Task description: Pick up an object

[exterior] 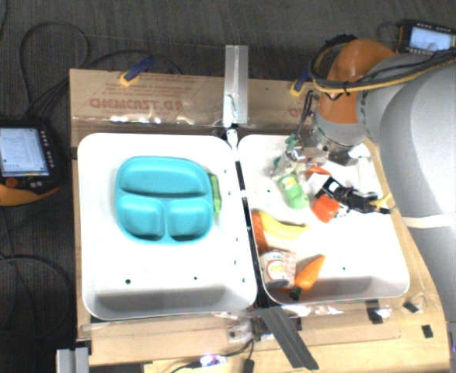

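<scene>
green object (294, 192) just beside gripper (295, 160)

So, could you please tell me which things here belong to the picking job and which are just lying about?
For the job: gripper; right bin; green item, banana and carrot in it.
Lying about: teal tray in the left bin; handheld screen left of the bench.

Right bin (367, 263): banana (280, 225), carrot (309, 273), bottle (294, 191) crowd its left; right floor bare.
</scene>
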Robot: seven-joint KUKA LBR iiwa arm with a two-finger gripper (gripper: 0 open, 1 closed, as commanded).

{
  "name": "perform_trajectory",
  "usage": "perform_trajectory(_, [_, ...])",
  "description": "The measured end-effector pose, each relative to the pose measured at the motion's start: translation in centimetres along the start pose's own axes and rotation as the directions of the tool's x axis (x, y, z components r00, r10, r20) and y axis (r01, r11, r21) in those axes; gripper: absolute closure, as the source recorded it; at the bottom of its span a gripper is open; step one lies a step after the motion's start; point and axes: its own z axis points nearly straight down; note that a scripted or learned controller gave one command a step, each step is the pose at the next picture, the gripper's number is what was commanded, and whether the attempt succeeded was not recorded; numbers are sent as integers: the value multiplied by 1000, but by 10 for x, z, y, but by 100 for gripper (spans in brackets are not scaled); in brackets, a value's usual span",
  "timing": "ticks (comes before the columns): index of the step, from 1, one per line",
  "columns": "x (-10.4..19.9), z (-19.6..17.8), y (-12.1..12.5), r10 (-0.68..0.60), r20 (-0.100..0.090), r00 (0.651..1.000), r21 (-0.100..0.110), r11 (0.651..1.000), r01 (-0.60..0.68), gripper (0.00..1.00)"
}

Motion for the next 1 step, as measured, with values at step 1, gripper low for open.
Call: perform_trajectory(1, [87, -87, 9, -114, 8, 993, -25, 993, 114, 100])
